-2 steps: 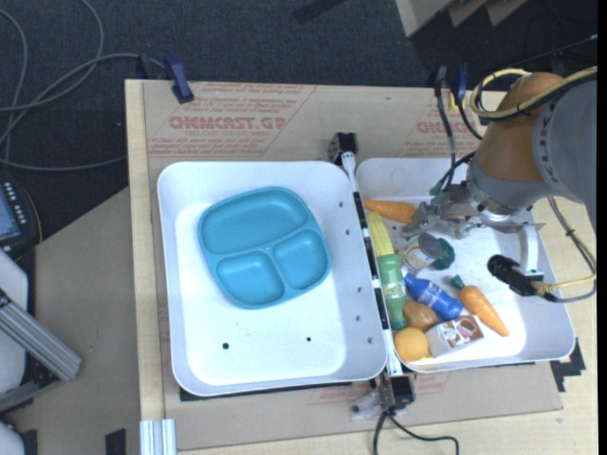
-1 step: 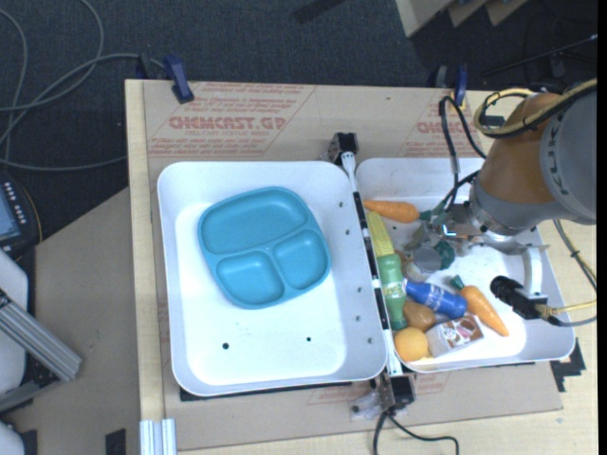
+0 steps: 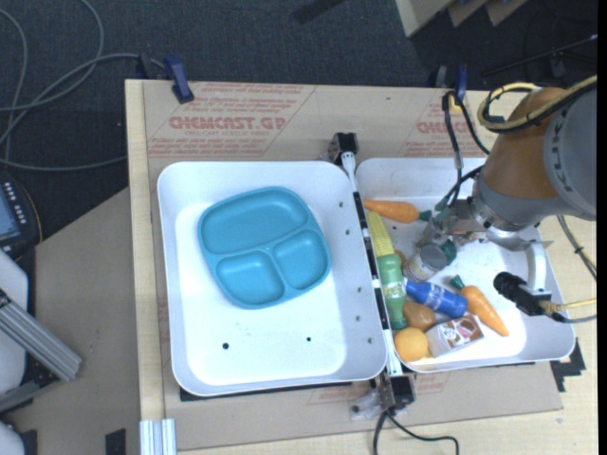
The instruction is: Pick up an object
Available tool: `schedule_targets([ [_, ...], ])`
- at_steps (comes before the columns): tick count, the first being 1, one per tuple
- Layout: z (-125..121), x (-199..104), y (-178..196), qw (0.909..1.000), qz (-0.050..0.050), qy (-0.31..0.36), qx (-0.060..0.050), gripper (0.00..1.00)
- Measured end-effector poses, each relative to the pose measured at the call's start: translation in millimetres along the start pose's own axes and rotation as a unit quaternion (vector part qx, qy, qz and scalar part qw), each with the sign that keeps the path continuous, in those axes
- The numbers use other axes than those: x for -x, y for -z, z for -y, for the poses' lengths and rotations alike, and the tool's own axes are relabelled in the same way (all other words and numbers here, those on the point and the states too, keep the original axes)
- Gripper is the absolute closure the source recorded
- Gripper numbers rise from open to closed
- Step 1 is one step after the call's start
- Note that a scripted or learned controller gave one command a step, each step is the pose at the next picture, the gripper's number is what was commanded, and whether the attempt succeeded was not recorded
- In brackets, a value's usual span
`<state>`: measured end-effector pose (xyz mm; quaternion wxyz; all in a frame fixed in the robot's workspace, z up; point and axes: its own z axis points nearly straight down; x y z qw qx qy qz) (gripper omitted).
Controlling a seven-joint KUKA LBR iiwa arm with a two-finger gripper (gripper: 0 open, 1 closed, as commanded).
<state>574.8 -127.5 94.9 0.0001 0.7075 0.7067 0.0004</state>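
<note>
My gripper (image 3: 436, 246) reaches down into the right bin (image 3: 545, 341), near its middle, with the orange-banded wrist above it. Just below it lies a blue bottle (image 3: 439, 299). An orange carrot (image 3: 393, 211) lies at the bin's far left, just left of the gripper. A second carrot (image 3: 486, 311) lies right of the bottle. A yellow and green piece (image 3: 381, 245) runs along the bin's left wall, with a green item (image 3: 391, 279) below it. Near the front sit an orange ball (image 3: 411, 345) and a small carton (image 3: 461, 332).
The left bin (image 3: 190, 349) holds a blue divided plate (image 3: 264, 246) in its far half. A black hinge strip (image 3: 365, 254) separates the two bins. Cardboard (image 3: 237, 121) covers the bench behind them.
</note>
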Motion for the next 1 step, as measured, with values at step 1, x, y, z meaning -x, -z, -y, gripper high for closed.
schedule_targets([
  [1, -43.4, -75.6, 96.6, 1.0000, -0.001, 0.005, 0.007, 1.00],
])
